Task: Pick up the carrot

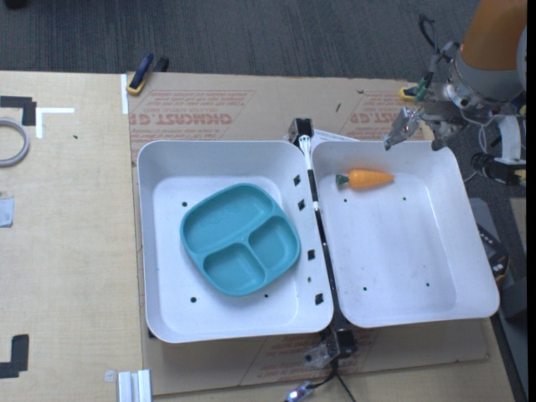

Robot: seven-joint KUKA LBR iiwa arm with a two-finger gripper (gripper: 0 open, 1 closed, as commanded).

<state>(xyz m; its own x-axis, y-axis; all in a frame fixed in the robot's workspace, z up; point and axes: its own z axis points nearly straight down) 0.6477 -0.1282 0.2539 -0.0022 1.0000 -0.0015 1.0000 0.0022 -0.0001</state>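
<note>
Teal plate fills left bin; carrot lies alone.

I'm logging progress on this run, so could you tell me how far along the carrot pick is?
Nothing looks done yet. The carrot lies untouched near the far wall of the right bin. The gripper hangs open above that bin's far rim, apart from the carrot. Left to do: reach over it, descend, close and lift.

My gripper hangs open above the right bin's far rim; the carrot lies in this bin, near it.
</note>
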